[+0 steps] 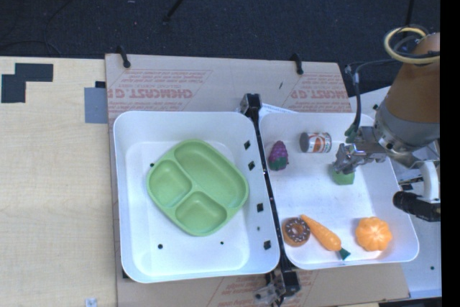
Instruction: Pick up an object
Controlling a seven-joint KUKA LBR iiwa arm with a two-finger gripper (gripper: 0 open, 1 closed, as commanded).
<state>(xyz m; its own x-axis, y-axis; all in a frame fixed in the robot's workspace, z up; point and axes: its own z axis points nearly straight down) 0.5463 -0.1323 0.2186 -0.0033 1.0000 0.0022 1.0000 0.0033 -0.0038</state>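
In the right bin (305,183), my gripper (346,163) reaches down from the right, at the bin's right-centre. A small green block (343,177) lies on the bin floor directly under its tip and touches it in this view. A small tin can (315,142) lies on its side to the left of the gripper. Further left is a purple bunch of grapes (277,154). Along the front of the bin lie a chocolate donut (296,231), a carrot (322,232) and an orange mandarin (373,234).
The left bin (129,226) holds a green divided plate (198,185). A black divider (260,176) runs between the two bins. The arm's grey body with its orange band (417,93) hangs over the right bin's far right corner. Cardboard (208,86) lies behind the bins.
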